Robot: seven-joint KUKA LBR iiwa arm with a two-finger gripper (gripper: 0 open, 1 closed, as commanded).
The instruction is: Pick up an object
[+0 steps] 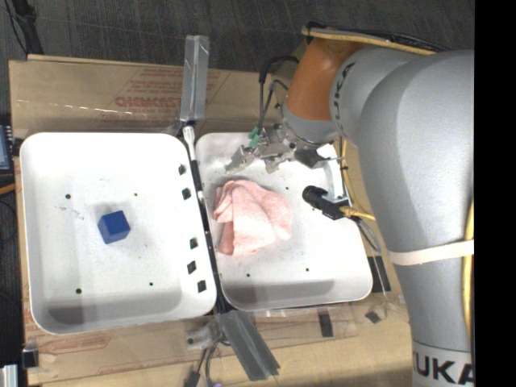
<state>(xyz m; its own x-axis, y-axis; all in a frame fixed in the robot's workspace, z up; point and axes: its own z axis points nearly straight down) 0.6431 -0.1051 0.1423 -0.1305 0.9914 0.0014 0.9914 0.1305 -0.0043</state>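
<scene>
Objects number two: one pink cloth (251, 214), one blue cube (114, 226).

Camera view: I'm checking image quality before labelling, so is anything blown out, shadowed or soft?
In the camera view, both white bins look bright and nearly featureless; soft shadows sit along their near walls; the blue cube and pink cloth read clearly; the gripper looks slightly soft.

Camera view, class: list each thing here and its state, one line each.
Blue cube: resting on the left bin floor, untouched.
Pink cloth: crumpled in the right bin, not held.
Pincer: above the right bin's far edge, beyond the cloth.
</scene>
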